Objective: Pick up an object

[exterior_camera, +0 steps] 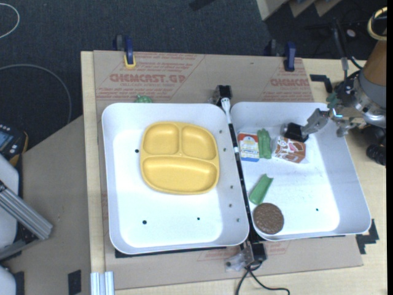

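Note:
The right bin holds several small items. A red, white and blue carton lies beside a green stick and a brown and red packet. A small black piece sits just behind the packet. Nearer the front lie a green wedge and a round brown disc. My gripper reaches in from the right over the bin's far part, its grey tip just right of the black piece and above the packet. Nothing visibly hangs from it.
The left bin carries a yellow divided plate. Blue clamps hold the cardboard sheet at the bench's back edge. A black bracket stands between the bins at the back. The right bin's front right floor is bare.

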Controlling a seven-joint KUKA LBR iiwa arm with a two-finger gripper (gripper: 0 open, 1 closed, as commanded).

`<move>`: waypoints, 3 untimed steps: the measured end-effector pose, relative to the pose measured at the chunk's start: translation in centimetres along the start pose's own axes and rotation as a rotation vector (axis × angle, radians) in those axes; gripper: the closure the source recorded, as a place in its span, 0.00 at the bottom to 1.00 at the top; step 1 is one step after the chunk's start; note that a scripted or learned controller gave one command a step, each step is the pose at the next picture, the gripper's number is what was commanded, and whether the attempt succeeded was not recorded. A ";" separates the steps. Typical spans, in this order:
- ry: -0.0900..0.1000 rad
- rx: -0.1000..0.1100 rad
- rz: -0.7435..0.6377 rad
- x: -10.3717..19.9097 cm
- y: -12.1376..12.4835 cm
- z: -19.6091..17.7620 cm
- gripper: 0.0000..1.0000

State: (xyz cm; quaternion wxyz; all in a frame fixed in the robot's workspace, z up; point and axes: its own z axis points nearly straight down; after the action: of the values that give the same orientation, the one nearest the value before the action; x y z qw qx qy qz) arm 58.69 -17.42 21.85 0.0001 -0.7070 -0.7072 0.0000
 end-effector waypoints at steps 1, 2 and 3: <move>-0.007 -0.019 0.000 4.1 2.0 11.2 0.00; 0.005 0.002 -0.008 15.6 -5.8 2.9 0.00; 0.001 -0.003 -0.004 18.5 -10.3 -3.2 0.00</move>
State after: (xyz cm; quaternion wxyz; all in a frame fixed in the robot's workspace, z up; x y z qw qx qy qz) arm 48.35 1.05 25.07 -0.0004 -0.7057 -0.7085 -0.0014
